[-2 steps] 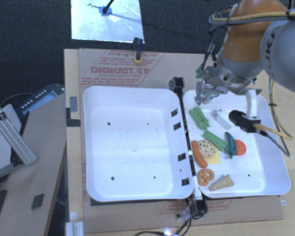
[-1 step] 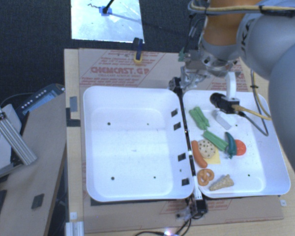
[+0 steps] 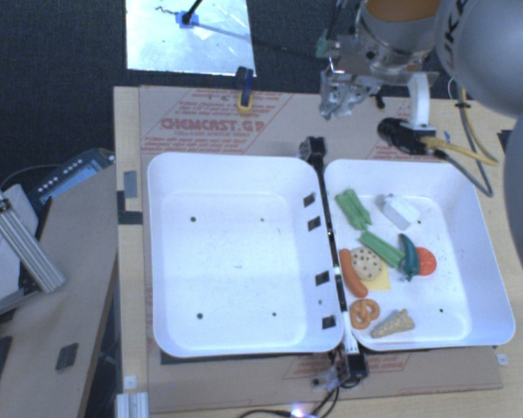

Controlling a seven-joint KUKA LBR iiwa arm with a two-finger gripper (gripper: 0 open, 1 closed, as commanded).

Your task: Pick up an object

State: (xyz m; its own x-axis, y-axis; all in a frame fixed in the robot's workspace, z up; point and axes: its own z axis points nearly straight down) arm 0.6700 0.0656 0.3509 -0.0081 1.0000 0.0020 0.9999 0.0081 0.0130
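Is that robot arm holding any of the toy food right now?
No. The gripper hangs above the bench beyond the bins with nothing in it; the toys lie in the right bin.

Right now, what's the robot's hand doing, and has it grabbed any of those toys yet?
Hand up behind the right bin, nothing seen in it. Toys all lying in that bin: cookie, pretzel, white block. Nothing blocking them.

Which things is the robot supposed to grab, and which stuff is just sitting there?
For the job: claw; toy food in the right bin: green beans, white block, cookie, pretzel, tomato.

Just lying about: left bin, yellow clamp, shiny sheet.
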